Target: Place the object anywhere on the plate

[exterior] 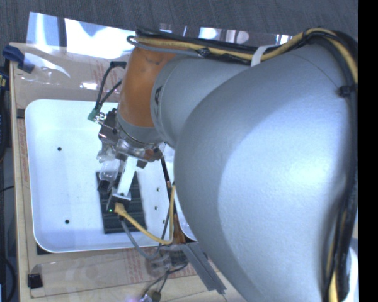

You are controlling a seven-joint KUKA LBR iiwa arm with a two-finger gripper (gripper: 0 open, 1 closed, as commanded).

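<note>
- Object [130, 218]: dark, near-black, flat, roughly rectangular, with what look like ridges or slats across its top; exact type can't be told.
- Lies flat on the floor of the left white bin [63, 168], in the bin's near-right part, close to the near wall.
- Long side runs roughly away from the camera, tilted slightly.
- Far end hidden under the end effector [115, 186], which sits right over it; whether they touch can't be told.
- Small green spot shows by its left edge.
- Yellow cable [138, 230] crosses its near end.
- Right edge sits just beside the bin's right wall.
- Plate: can't be made out; the arm covers the right side.
</note>
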